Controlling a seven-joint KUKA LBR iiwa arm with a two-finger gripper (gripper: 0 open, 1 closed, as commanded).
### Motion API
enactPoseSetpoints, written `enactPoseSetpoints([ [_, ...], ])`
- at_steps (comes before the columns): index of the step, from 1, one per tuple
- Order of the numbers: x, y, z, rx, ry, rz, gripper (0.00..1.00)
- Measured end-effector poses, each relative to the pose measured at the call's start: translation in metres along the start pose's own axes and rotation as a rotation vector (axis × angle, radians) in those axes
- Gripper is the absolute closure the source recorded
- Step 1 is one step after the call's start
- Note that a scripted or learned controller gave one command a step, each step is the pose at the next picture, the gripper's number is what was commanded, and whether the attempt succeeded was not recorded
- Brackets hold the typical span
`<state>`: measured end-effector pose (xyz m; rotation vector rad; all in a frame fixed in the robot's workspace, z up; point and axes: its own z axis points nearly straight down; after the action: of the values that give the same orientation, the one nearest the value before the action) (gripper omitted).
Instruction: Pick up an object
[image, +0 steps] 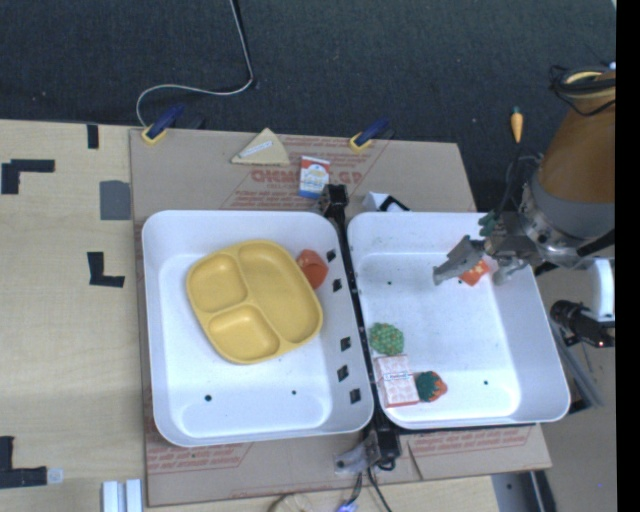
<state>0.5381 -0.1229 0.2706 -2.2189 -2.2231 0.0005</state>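
Camera view shows the gripper (472, 264) over the right bin (520, 395), fingers closed around a small orange object (474, 272); lift straight up, keeping grip firm.

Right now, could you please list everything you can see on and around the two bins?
white bins: two, white, side by side on the bench
divided plate: one, yellow, in the left bin
orange-red object: one, left bin, against the plate's right edge
green object: one, right bin, near its left wall
small card: one, white and red, right bin, front left
green and orange object: one, right bin, beside the card
small carton: one, white, red and blue, behind the bins
arm: one, grey and orange, at right
pincer: one, grey, over the right bin's far right, small orange thing at its tip
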Motion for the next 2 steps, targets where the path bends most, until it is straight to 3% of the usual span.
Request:
enactPoseSetpoints([
  [1,-0.054,0.029,0.123,0.005,0.001,0.002,0.0],
  [2,-0.086,0.07,0.183,-0.004,-0.001,0.0,0.0],
])
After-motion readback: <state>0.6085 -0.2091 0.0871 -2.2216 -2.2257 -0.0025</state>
